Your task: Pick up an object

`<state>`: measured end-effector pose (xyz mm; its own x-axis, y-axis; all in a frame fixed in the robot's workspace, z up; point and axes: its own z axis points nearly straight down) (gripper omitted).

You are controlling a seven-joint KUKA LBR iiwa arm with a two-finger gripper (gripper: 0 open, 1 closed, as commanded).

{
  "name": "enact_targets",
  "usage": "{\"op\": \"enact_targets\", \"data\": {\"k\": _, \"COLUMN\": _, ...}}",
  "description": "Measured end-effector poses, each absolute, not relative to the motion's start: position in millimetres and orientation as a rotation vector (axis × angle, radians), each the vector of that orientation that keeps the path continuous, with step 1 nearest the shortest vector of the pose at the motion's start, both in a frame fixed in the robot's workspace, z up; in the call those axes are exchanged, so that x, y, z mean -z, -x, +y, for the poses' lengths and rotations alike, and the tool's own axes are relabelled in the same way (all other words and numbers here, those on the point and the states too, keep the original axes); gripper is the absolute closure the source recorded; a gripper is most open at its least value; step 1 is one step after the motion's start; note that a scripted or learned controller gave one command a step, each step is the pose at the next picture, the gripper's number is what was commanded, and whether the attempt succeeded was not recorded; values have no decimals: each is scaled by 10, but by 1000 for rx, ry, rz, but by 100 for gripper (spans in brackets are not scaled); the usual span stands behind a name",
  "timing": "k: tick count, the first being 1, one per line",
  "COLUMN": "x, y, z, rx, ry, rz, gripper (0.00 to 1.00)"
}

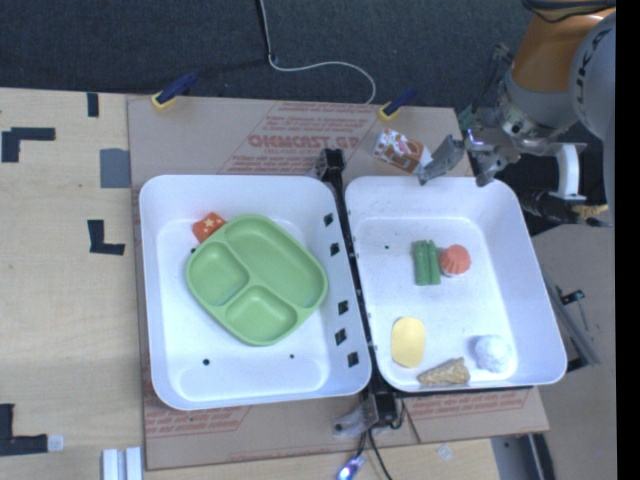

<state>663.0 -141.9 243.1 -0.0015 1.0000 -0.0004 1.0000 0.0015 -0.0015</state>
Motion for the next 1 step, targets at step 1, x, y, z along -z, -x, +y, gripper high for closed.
{"op": "enact_targets", "data": {"k": 1, "x": -2228, "y": -5600, "z": -815, "rx": -7, "ry": 2211, "rz": -2219, "gripper": 0}}
